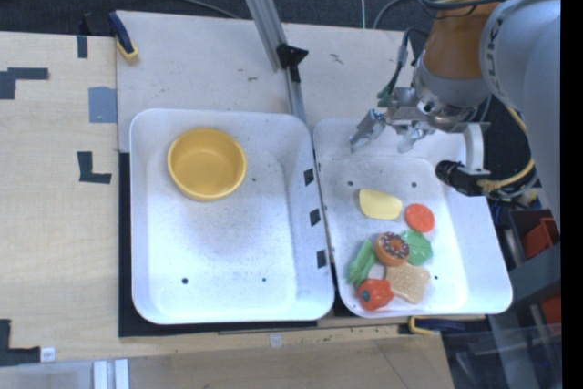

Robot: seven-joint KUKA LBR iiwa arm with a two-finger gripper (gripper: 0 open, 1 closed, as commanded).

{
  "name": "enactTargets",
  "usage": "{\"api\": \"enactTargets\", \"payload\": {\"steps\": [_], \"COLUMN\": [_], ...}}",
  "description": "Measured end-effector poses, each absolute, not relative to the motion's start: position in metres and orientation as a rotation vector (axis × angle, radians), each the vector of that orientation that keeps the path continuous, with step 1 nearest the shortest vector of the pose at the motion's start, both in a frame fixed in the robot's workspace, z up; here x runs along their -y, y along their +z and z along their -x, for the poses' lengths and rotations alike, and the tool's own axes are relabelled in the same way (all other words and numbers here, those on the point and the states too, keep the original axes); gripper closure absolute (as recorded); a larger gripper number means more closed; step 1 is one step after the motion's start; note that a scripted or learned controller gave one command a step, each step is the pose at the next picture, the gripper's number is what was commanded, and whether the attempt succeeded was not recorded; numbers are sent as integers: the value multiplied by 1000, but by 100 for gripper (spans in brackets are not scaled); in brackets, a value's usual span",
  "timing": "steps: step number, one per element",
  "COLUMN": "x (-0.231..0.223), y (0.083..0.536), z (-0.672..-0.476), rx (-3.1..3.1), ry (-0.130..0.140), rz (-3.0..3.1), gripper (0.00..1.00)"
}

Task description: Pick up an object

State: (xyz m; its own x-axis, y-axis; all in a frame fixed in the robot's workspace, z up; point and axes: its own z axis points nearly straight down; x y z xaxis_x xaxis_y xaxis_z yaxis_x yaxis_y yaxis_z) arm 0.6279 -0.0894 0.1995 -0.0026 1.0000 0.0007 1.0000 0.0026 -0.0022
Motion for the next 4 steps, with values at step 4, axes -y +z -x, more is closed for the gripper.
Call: {"api": "enactTargets", "payload": {"steps": [4], "x": [94], "y": [88], "z": [-626], "rx": [2222], "ry": [4], "rz": [2219], "gripper": [0]}}
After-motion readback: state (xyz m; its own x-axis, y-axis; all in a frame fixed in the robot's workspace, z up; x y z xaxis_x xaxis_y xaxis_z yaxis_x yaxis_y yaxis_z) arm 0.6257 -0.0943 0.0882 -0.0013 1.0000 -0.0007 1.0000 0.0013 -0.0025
